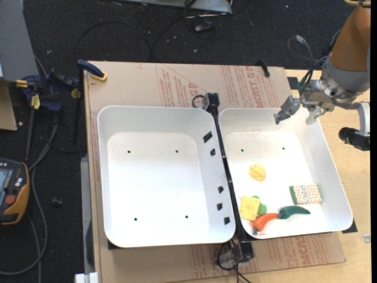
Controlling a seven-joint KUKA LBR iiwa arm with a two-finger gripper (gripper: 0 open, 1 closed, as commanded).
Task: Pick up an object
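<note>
Orange toy (265, 220) in right bin (330, 158), gripper (299, 113) spread wide above far rim, grasping nothing

Bright, even overhead light; white bins (159, 122) near glare, image slightly soft.

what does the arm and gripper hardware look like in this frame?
The arm has a rounded orange band above a grey wrist section. Below it sits a metallic silver-grey gripper with two thin fingers. A thin grey cable loops beside the wrist.

Bare floor around yellow lump (257, 172)
</note>
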